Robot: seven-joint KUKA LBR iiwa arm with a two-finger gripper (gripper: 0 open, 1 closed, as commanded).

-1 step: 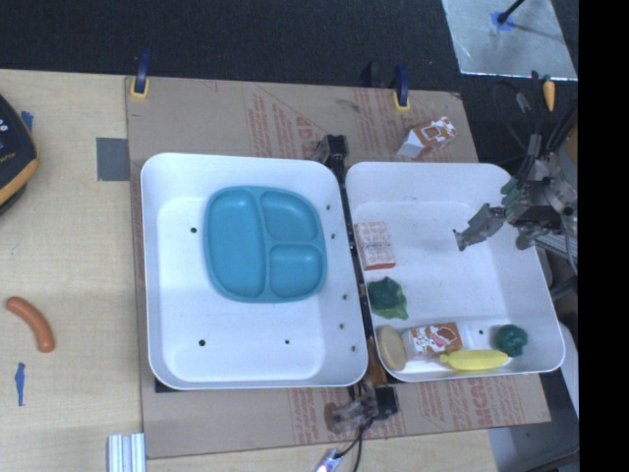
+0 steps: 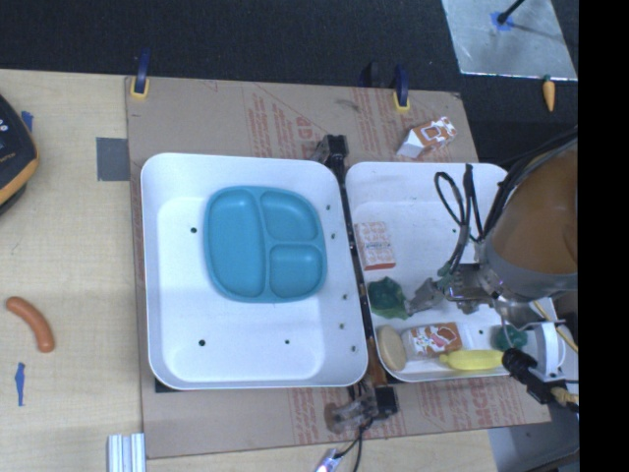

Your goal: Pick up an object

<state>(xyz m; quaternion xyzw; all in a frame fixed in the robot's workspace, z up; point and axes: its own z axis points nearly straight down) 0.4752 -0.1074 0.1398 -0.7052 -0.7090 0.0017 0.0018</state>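
In the right bin (image 2: 413, 187) lie a white-and-red packet (image 2: 374, 244), a dark green object (image 2: 388, 298), a round beige piece (image 2: 391, 346), a small red-and-white carton (image 2: 434, 340), a yellow banana (image 2: 470, 360) and a teal item (image 2: 509, 337). My gripper (image 2: 437, 291) hangs low over the bin's right half, just right of the green object and above the carton. Nothing is seen held in it. The grey arm with its orange band (image 2: 541, 224) hides the bin's right edge.
The left bin (image 2: 167, 264) holds a blue divided plate (image 2: 265, 242). A small carton (image 2: 428, 138) lies on the cardboard behind the right bin. A toy sausage (image 2: 29, 323) and a black-and-yellow device (image 2: 12, 155) sit on the bench at far left. Black cables (image 2: 454, 200) loop over the right bin.
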